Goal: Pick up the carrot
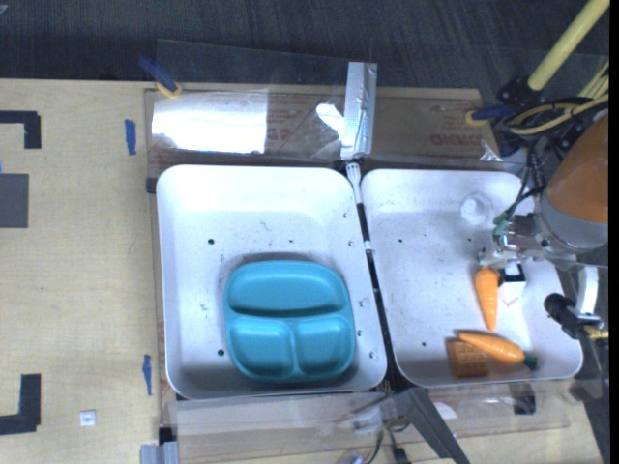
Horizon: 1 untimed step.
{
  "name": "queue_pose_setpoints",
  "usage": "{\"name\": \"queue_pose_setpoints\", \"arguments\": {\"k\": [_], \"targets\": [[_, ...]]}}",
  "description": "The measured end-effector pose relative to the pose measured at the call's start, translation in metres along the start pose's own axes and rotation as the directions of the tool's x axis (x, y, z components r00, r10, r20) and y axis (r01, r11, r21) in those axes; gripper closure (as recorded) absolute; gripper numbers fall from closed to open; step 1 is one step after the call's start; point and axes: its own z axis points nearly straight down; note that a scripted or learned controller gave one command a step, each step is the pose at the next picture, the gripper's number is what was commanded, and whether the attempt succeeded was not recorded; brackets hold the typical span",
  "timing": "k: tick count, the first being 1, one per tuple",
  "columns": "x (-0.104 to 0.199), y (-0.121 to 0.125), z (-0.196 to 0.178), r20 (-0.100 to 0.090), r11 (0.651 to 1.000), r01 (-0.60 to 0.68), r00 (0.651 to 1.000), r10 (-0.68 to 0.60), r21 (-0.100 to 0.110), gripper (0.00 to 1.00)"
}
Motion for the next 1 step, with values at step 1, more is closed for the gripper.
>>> {"name": "queue_pose_setpoints", "arguments": {"k": [1], "targets": [[0.0506,-0.0235,0.0165,-0.005,0.989,-0.148,0.989,0.148,0.027,1.00]]}}
